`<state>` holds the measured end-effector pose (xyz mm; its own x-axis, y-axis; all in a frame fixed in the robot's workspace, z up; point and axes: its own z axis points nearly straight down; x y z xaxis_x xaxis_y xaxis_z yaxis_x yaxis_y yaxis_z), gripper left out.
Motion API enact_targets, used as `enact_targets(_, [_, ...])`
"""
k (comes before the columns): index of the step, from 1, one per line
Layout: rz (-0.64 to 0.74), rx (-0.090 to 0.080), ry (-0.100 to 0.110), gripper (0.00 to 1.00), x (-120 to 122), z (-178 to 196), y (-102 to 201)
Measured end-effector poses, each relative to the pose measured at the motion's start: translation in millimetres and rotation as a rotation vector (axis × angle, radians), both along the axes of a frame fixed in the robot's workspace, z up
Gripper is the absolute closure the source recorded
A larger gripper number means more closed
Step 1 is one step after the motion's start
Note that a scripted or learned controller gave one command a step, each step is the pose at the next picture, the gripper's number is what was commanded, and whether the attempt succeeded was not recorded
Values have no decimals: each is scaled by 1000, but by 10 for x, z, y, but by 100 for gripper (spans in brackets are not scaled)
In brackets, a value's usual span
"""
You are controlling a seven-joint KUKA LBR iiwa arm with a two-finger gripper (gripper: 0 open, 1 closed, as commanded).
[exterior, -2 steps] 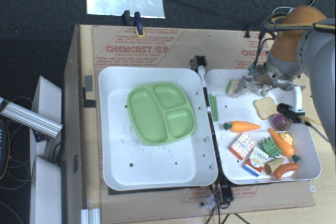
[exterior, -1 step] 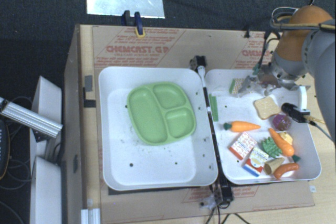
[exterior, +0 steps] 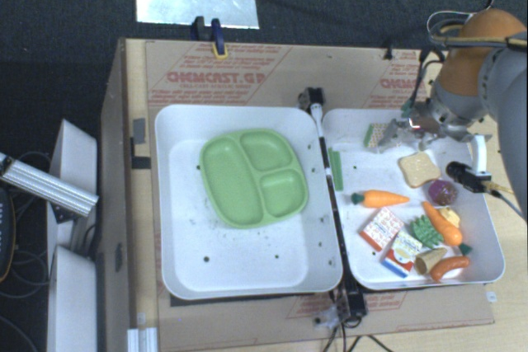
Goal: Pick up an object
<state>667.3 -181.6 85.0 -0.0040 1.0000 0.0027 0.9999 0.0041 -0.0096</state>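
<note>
Hand (exterior: 394,130) is hovering over right white bin (exterior: 487,260) top edge, above tan bread slice (exterior: 419,169); grip state: can't tell. Green divided plate (exterior: 254,177) is sitting in left white bin (exterior: 177,260).

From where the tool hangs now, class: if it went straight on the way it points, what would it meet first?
The tool seems to point down at the right bin's far left corner, so probably its bare white floor first. The bread slice lies off to the side. Depth is unclear from this slant.
</note>
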Motion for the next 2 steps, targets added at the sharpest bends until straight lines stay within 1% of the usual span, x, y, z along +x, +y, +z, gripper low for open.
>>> enact_targets(1, [1,-4,1,0,-6,-5,228])
enact_targets(2, [0,0,1,0,-1,-2,163])
